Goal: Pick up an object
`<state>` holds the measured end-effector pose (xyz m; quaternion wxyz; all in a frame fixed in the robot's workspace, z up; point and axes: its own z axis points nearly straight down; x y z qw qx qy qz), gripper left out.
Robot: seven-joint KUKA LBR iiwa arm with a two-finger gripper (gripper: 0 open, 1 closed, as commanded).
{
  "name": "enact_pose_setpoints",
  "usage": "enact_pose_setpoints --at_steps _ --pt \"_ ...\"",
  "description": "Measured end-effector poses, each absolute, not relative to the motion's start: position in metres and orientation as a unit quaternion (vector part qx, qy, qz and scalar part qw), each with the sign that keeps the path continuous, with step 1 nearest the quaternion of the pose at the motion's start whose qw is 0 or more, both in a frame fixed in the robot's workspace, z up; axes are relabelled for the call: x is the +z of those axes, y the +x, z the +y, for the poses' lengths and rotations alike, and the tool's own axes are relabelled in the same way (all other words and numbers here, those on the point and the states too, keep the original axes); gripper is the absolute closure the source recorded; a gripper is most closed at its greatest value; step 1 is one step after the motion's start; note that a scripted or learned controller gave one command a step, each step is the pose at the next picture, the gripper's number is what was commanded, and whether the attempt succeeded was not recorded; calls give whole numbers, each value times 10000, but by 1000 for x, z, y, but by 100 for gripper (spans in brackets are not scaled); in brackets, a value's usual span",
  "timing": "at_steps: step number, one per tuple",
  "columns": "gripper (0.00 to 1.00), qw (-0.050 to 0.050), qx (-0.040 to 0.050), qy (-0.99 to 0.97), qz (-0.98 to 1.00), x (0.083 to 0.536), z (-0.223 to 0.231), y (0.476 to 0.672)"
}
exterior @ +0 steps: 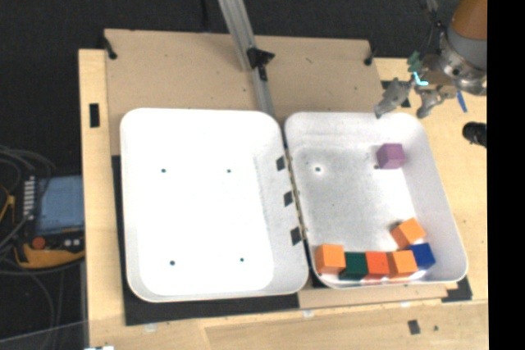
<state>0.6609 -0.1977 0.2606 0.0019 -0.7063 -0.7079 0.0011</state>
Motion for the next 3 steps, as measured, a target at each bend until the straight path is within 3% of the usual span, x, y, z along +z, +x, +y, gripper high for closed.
enact_pose_setpoints --at_steps 1,3 --pt "0 -11 15 -7054 -7088 264 -199 661" --pt "0 9 22 -7070 -7072 143 -197 657"
